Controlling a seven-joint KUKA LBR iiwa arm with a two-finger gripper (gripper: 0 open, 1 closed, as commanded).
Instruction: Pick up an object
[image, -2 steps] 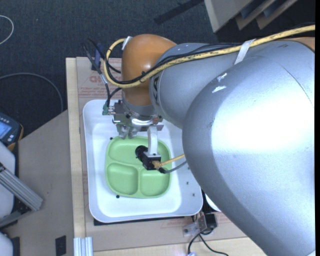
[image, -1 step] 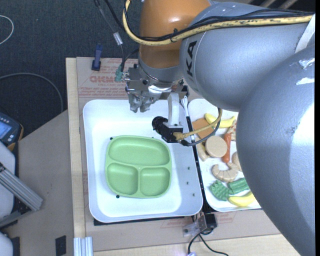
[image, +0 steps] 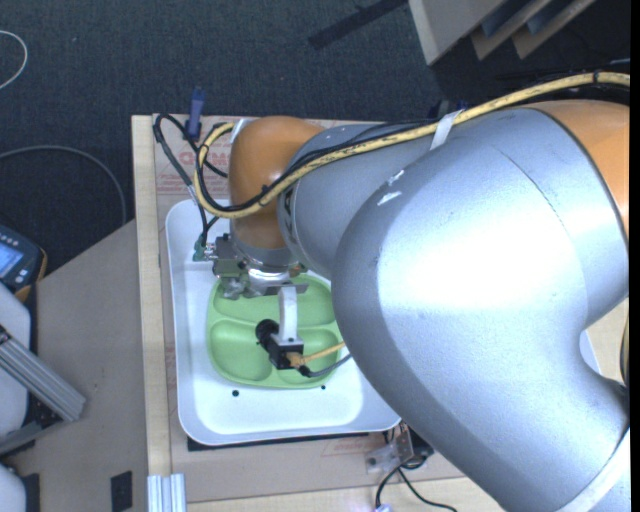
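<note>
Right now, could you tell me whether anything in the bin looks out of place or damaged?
Nothing stands out. The green tray lies flat in the white bin, whole where it shows, with the gripper above it. The arm hides the rest.

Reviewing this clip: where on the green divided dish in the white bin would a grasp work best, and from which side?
Probably the rim of the green dish at its lower-left edge, taken from above, one finger in a hollow, one outside. The dish lies flat in the white bin, looks too wide to span, and the arm covers its right side.
</note>
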